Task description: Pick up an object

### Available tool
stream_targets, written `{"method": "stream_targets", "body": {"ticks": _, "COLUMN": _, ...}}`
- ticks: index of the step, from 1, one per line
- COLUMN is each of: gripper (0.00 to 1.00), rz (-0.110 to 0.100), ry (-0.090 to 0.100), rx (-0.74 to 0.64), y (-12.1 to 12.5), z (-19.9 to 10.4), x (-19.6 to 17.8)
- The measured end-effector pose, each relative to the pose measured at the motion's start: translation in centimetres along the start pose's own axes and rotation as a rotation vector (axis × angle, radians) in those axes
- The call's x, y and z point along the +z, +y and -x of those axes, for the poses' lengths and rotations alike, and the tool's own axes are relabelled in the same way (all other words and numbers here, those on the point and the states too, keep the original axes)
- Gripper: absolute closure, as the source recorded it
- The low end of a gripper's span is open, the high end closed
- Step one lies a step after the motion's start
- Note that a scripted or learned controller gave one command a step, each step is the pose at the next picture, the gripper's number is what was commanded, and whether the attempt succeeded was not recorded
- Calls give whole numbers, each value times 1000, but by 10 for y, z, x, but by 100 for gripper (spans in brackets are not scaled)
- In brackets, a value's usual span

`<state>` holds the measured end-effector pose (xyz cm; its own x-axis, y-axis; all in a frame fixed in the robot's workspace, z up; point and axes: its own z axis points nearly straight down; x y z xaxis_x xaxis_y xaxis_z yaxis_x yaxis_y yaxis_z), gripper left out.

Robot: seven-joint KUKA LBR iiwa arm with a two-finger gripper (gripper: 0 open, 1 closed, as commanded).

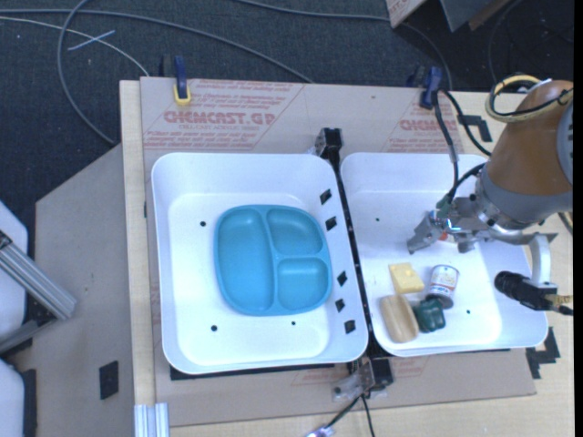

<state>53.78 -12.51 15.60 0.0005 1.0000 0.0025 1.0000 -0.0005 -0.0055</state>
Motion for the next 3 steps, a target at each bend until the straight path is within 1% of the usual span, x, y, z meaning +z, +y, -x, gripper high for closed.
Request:
{"method": "stream_targets", "body": {"ticks": 1, "gripper": 0, "rz": 0, "ry": 0, "rx": 0, "y": 1, "z": 4, "x": 62}}
{"method": "stream_targets", "body": {"ticks": 2, "gripper": 0, "rz": 10, "ry": -1, "rx": 1, "y": 3, "z": 4, "x": 69}}
{"method": "stream_targets", "body": {"ticks": 3, "gripper": 100, "rz": 10, "ry": -1, "rx": 0, "y": 3, "z": 4, "x": 59}}
